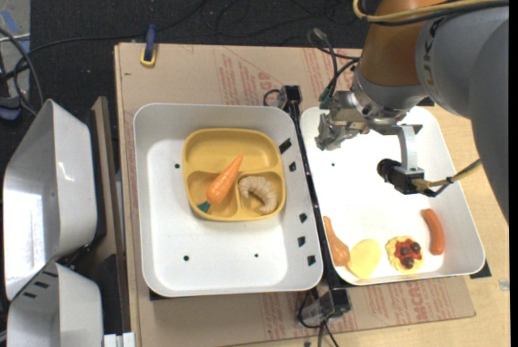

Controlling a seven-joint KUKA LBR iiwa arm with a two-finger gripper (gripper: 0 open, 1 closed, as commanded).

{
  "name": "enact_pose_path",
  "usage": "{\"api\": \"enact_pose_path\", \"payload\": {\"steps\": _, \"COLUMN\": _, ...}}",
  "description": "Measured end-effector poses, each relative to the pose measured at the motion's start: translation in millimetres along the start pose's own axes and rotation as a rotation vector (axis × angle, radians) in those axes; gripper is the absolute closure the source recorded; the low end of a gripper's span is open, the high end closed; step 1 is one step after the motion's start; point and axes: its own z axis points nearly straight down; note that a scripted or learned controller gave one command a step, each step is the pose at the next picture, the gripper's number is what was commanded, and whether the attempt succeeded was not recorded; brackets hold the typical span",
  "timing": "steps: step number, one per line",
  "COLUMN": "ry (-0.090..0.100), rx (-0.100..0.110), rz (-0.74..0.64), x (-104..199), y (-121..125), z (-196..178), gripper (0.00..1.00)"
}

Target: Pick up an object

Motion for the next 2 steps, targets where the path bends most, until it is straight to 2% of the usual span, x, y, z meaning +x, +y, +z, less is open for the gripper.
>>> {"api": "enact_pose_path", "payload": {"steps": 1, "ry": 0.000, "rx": -0.001, "rz": -0.001, "x": 49.2, "y": -3.6, "z": 2.0, "gripper": 1.00}}
{"api": "enact_pose_path", "payload": {"steps": 2, "ry": 0.000, "rx": -0.004, "rz": -0.001, "x": 96.4, "y": -10.4, "z": -11.9, "gripper": 1.00}}
